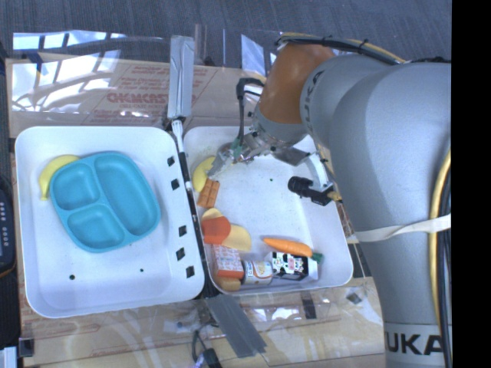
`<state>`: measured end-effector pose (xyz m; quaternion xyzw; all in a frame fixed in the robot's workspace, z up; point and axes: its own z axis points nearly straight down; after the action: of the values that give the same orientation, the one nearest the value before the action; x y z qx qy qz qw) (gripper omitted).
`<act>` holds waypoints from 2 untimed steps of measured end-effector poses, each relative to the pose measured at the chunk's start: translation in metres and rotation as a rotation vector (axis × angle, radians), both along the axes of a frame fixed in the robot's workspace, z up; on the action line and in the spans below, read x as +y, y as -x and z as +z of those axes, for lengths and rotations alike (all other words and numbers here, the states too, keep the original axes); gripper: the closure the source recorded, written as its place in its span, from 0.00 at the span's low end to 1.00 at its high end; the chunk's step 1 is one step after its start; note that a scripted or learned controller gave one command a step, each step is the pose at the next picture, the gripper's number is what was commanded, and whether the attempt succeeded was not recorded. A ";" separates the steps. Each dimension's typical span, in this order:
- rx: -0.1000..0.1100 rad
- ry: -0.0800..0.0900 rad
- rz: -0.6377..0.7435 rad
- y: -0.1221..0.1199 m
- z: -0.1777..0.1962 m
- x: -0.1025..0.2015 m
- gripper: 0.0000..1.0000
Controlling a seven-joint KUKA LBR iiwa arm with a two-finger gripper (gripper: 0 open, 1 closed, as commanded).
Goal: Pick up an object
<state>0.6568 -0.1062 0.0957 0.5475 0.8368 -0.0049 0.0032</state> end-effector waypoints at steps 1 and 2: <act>0.000 -0.003 -0.101 0.001 -0.001 0.000 0.00; 0.000 -0.012 -0.221 0.090 -0.002 0.000 0.00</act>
<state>0.5666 -0.1066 0.0933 0.6366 0.7712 -0.0002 -0.0007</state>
